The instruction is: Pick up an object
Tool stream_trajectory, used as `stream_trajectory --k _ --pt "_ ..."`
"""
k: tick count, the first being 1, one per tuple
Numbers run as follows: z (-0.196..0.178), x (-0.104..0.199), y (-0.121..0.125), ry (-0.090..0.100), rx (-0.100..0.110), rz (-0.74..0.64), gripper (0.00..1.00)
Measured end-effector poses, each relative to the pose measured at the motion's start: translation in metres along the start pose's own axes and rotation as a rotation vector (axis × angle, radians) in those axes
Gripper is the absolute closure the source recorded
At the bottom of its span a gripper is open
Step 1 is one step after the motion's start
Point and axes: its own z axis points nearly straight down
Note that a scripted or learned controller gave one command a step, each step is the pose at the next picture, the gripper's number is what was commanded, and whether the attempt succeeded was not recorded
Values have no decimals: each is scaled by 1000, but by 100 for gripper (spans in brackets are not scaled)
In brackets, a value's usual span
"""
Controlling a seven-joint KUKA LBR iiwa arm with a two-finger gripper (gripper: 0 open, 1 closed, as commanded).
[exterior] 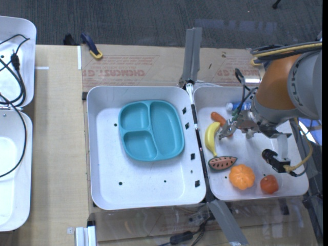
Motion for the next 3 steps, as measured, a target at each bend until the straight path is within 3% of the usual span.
stream_trajectory --k 1,2,3 --pt "0 22 35 -1 0 -1 0" --pt "-9 21 35 -1 1 1 100" --pt "-121 58 8 -1 0 -2 100"
